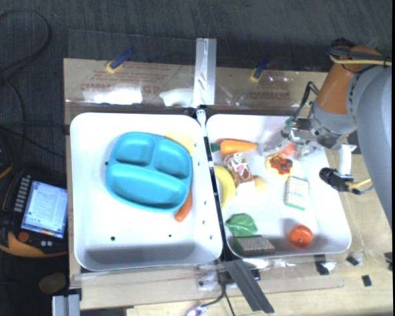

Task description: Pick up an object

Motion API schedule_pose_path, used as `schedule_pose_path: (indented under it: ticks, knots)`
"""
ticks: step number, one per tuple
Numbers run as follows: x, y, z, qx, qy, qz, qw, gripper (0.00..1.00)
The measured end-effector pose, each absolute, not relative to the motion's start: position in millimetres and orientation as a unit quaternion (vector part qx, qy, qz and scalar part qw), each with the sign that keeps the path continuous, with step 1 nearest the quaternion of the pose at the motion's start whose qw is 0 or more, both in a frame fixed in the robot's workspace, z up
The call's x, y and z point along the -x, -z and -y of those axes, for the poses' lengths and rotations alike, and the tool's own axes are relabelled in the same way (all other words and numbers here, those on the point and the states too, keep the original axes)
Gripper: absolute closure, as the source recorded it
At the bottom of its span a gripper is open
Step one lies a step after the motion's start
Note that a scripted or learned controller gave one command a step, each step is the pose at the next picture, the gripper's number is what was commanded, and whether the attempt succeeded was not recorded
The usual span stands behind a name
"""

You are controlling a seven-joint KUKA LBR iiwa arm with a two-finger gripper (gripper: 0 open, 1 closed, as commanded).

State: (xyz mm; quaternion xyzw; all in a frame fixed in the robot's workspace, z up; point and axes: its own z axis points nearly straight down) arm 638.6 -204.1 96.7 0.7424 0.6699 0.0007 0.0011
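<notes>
I see my gripper point(295, 139) low over the right bin's point(329, 242) far corner, just beside a small orange-and-red toy point(279, 164), but I cannot tell its state at this blur; nothing looks lifted, so the pick seems not yet done. The carrot point(237, 146), tomato point(301, 236) and blue tray point(149, 170) lie untouched. The backboard's point(105, 87) lettering is unreadable

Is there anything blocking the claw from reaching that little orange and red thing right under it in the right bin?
Nothing visible does. The end effector hangs at the right bin's upper part, directly above the small orange and red toy. The carrot lies off to the side, and the pale green block sits lower down.
</notes>
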Motion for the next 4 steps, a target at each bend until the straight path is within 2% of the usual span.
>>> schedule_pose_path:
  ticks: [1, 2, 3, 4]
  knots:
    - [-638.7, -106.4, 204.8, -0.742, 0.0020, -0.671, 0.003, 1.00]
    - [-638.5, -115.4, 205.0, -0.741, 0.0044, -0.671, 0.004, 1.00]
    - [-608.9, -204.8, 151.8, -0.752, 0.0011, -0.659, 0.000, 1.00]
    - [-592.3, -156.7, 159.3, -0.789, 0.0024, -0.615, -0.001, 1.00]
